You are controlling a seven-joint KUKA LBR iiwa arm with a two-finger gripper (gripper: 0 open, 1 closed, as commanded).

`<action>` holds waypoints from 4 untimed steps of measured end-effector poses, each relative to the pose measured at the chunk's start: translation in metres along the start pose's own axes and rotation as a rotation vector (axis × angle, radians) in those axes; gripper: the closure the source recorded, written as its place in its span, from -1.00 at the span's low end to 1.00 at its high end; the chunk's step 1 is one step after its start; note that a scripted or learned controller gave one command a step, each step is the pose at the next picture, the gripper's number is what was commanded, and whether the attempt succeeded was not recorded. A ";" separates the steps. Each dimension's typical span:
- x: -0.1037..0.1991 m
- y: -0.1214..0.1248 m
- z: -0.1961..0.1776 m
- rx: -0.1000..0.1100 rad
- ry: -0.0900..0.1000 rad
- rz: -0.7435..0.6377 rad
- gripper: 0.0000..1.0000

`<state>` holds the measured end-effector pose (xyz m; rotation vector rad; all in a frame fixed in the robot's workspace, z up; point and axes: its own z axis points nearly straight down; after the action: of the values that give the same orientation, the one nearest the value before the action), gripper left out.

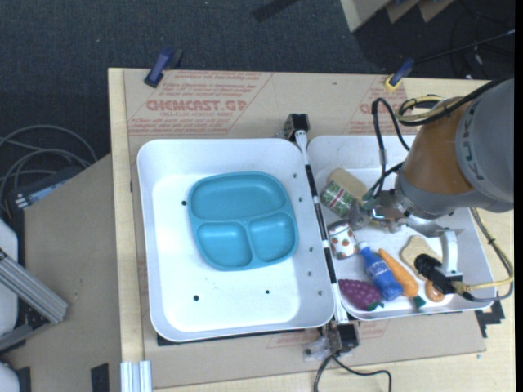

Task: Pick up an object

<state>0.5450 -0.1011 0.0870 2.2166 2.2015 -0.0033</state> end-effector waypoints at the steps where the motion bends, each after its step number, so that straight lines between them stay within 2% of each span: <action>1: -0.007 -0.067 0.002 0.012 0.010 -0.003 -1.00; 2: -0.087 0.062 -0.004 0.008 0.012 -0.007 -1.00; 3: 0.005 0.104 0.003 0.010 0.009 -0.007 -1.00; 4: -0.030 0.073 -0.004 0.013 0.013 -0.006 -1.00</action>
<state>0.6177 -0.1317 0.0918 2.2235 2.2205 -0.0027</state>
